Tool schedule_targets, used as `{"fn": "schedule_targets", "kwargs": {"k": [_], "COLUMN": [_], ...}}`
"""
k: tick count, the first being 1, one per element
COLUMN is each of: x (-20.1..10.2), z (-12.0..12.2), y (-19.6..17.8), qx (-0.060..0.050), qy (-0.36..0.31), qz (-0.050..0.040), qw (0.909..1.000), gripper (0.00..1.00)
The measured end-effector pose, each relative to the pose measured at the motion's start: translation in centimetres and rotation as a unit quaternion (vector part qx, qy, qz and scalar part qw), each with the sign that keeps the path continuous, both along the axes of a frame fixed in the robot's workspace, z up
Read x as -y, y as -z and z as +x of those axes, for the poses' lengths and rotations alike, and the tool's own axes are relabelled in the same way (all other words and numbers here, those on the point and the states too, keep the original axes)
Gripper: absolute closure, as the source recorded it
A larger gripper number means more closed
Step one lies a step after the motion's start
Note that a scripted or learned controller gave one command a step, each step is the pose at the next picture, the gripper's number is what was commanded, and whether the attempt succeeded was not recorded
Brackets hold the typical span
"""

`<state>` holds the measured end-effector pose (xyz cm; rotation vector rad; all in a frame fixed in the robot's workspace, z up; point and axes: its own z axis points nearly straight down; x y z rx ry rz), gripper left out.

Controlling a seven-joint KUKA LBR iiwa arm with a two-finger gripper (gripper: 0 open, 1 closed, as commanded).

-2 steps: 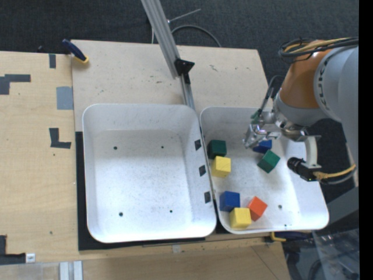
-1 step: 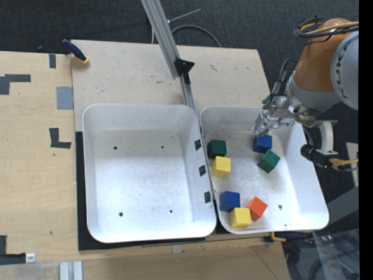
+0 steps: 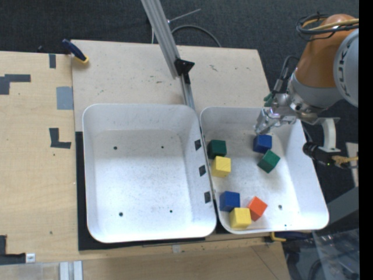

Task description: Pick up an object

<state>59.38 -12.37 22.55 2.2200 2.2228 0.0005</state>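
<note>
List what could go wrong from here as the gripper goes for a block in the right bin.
1. The gripper sits just above the upper blue cube, and the green cube lies close below it; closing there may nudge the green one or catch both.
2. The gripper works close to the right bin's far wall, so a finger might scrape it.
3. The blue cube looks turned at an angle, so the fingers may slip off its corners.
</note>
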Motion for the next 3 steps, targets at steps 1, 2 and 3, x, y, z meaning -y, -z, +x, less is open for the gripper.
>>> {"fn": "schedule_targets", "kwargs": {"k": [1, 2, 3], "x": [-6.1, -12.2, -17.9], "z": [-0.5, -0.8, -0.7], "y": [-0.7, -1.5, -2.1], "qx": [-0.001, 0.000, -0.001], "qy": [-0.003, -0.004, -0.003], "qz": [0.0009, 0.0010, 0.0010], "qw": [1.0000, 1.0000, 1.0000], "gripper": [1.00, 1.00, 1.00]}}
